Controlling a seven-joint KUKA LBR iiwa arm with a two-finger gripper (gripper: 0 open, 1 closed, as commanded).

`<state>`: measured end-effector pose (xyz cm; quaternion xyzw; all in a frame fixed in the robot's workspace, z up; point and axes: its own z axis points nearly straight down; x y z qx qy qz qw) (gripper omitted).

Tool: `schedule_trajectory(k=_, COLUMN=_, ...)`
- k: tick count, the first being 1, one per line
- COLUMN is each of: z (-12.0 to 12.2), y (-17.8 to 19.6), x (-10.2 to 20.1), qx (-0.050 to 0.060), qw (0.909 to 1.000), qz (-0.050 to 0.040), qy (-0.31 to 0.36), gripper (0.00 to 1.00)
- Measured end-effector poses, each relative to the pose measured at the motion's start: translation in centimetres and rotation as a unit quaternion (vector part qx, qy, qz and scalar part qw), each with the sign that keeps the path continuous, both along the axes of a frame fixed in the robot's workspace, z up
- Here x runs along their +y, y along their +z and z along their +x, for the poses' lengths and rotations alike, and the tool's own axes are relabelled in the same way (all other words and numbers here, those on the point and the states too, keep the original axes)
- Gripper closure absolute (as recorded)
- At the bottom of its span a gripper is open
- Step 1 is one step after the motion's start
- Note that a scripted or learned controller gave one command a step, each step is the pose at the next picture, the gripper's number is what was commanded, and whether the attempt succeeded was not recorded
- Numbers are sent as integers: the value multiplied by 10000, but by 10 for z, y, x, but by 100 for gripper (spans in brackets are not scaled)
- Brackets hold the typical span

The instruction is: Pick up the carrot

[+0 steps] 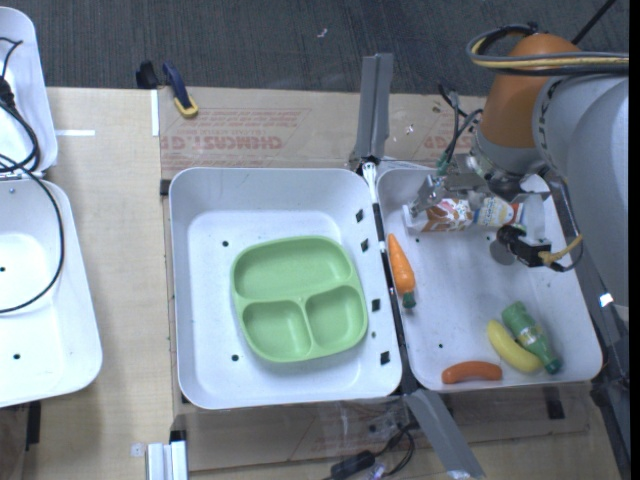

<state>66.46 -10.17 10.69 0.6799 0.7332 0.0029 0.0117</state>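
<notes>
Carrot (401, 265): lies in the right bin (455, 343), tight against its left wall, leafy end pointing toward the near side.
Claw (437, 190): low over the far left corner of the right bin, beside a crumpled packet (455, 213); whether it is open or closed cannot be told, and the carrot is apart from it.
Arm (560, 98): reaches in from the right, orange band above the wrist.
Left bin (190, 268): holds a green divided plate (298, 298).
Other items, right bin: banana (512, 348) touching a green bottle (530, 336), and a red sausage (472, 372) near the front wall.
Bench (110, 148): a blue-handled clamp (176, 88) at its far edge.
</notes>
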Motion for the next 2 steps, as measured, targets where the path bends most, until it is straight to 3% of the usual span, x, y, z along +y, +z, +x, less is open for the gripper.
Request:
schedule_trajectory(k=1, z=-5, y=45, x=-7, qx=98, qw=9990, qz=42, qy=424, gripper=0)
schedule_trajectory(k=2, z=-105, y=-16, x=-3, qx=122, qw=9971, qz=51, qy=752, gripper=0)
